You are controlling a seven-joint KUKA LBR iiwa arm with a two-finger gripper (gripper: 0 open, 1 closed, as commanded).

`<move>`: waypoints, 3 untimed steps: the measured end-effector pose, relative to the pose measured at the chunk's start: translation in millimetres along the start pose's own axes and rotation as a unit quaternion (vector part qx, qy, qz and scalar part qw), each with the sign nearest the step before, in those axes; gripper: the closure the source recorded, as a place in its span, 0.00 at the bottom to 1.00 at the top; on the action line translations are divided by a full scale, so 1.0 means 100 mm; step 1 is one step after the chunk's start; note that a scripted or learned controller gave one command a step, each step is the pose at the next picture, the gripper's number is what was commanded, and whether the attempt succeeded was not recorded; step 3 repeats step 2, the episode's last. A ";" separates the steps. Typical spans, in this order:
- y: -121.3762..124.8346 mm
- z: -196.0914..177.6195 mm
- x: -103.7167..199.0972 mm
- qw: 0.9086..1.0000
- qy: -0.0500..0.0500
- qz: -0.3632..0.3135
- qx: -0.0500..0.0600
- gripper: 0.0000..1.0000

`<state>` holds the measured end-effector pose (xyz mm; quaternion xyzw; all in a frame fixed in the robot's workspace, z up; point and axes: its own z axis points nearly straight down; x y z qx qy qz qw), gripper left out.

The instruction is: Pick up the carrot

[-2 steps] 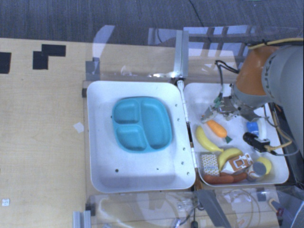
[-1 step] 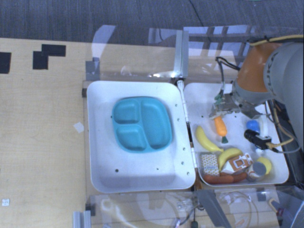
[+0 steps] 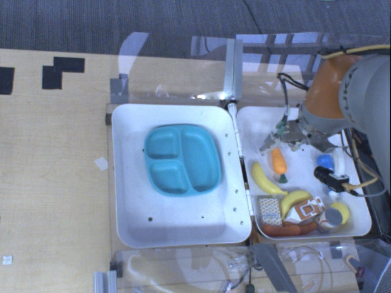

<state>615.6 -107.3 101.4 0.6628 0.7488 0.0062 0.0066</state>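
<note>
The carrot [image 3: 278, 161] lies in the right bin [image 3: 252, 122], near the middle of its floor and closer to the left wall than to the right wall, with its length running roughly toward the front and rear walls and its dark stem end pointing at the front wall. The gripper [image 3: 282, 137] sits just above the carrot's rear end, close to it; nothing is visible between the fingers, and whether they are open or closed cannot be determined from this view. The arm [image 3: 342, 96] extends in over the bin's right rear corner. A banana [image 3: 266, 180] lies just left of the carrot and in front of it, along the left wall. A second banana [image 3: 294, 198] lies nearer the front wall, beside a small carton [image 3: 305, 210] and a red sausage-like item [image 3: 287, 228] in the front portion. A blue object [image 3: 325, 161] rests near the right wall. The left bin [image 3: 131, 212] holds a blue divided plate [image 3: 182, 159] near its centre.
</note>
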 end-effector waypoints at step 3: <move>0.14 -1.45 0.73 1.000 0.000 0.025 0.005 1.00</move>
